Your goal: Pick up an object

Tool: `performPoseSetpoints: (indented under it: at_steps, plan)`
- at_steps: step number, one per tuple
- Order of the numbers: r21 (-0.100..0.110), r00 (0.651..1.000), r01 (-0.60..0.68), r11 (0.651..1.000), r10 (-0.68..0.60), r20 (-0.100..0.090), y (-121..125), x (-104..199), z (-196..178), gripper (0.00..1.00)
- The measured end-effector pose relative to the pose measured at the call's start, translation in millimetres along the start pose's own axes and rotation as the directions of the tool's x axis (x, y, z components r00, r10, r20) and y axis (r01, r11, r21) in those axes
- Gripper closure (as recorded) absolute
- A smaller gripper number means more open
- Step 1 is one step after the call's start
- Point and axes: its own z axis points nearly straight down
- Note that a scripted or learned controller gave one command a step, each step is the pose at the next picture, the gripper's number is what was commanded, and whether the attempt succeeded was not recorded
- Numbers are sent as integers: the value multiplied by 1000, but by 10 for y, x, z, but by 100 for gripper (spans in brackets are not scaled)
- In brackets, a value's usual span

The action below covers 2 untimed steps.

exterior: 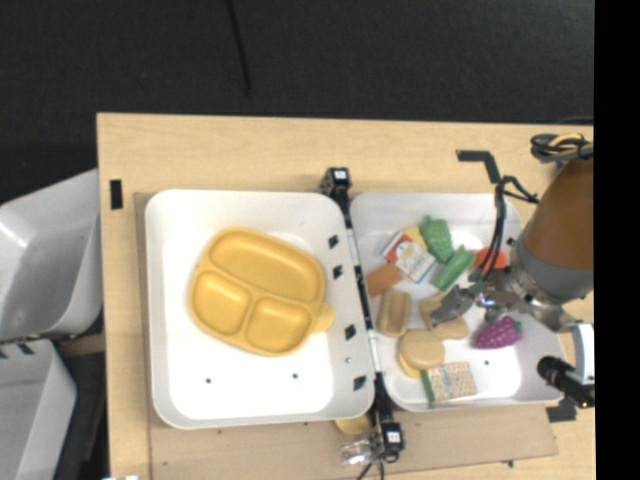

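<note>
The gripper (457,303), its jaws' state impossible to tell, hung over the right bin (500,393) amid glossy toy foods, just beside a knobbly purple grape bunch (497,333).

We see a robotics lab: a plywood bench (300,153) bearing two clamped white bins (160,298), cables, and black backdrop.

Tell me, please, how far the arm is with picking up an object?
Done: the arm has reached into the right bin, and its gripper is low among the toys near the purple grapes. In hand: nothing visibly held. Left: grasp and lift one item. The yellow tray lies in the left bin.
</note>
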Motion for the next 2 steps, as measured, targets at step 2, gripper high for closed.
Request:
performPoseSetpoints:
  at_steps: [2]
  plan:
    - [-13, 1000, 4, 1000, -4, 1, 43, 693, -937, 0]
